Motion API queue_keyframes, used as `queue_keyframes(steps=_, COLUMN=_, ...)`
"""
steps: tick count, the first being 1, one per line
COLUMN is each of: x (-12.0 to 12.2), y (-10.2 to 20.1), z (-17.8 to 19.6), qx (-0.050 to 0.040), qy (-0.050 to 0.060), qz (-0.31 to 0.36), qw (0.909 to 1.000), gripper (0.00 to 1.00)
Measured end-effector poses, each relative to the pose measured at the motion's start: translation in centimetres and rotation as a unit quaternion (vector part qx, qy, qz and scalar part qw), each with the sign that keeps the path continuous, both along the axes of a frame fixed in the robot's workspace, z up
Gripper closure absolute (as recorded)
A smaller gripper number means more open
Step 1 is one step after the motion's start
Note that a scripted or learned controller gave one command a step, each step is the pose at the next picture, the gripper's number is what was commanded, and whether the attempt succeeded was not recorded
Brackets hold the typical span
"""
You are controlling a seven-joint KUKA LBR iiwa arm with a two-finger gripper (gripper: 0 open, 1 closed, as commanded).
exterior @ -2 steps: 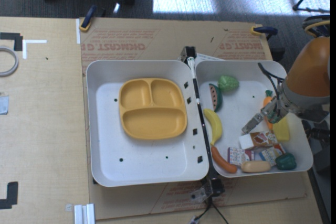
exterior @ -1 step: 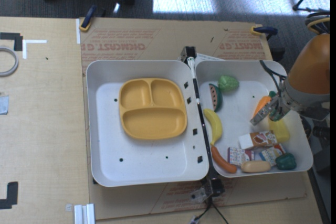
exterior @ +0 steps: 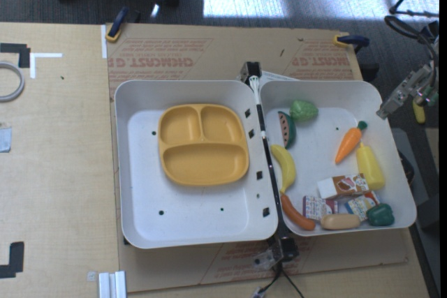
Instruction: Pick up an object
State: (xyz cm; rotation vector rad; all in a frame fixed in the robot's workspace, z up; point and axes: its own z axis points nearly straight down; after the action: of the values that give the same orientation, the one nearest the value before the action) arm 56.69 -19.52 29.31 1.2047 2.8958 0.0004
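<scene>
Pincer point(exterior: 391, 107) hangs at the right bin's point(exterior: 328, 91) far right rim, nothing in it yet.

It sits at the edge of the frame, too small and blurred to call; spread or pressed together, I cannot tell, and no toy shows between the fingers. The nearest candidates lie to its left and toward the near side, inside the bin: the carrot point(exterior: 349, 142) first, long axis slanting from green top at the upper right down to the lower left, then the yellow bottle point(exterior: 369, 167) just beyond it, lying roughly along the right wall. My read: the carrot is the shorter reach, and the fingers would want to close across that slant. The yellow plate point(exterior: 203, 144) sits well apart in the left bin point(exterior: 140, 216).
</scene>
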Motion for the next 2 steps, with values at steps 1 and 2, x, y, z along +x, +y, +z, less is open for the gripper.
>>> queue_keyframes(steps=1, x=0.0, y=0.0, z=0.0, qx=0.0001, qy=0.000, qz=0.000, qw=1.0000, gripper=0.00)
queue_keyframes(steps=2, x=2.6, y=3.8, z=-16.0, qx=0.0005, qy=0.001, qz=0.058, qw=0.9983, gripper=0.00)
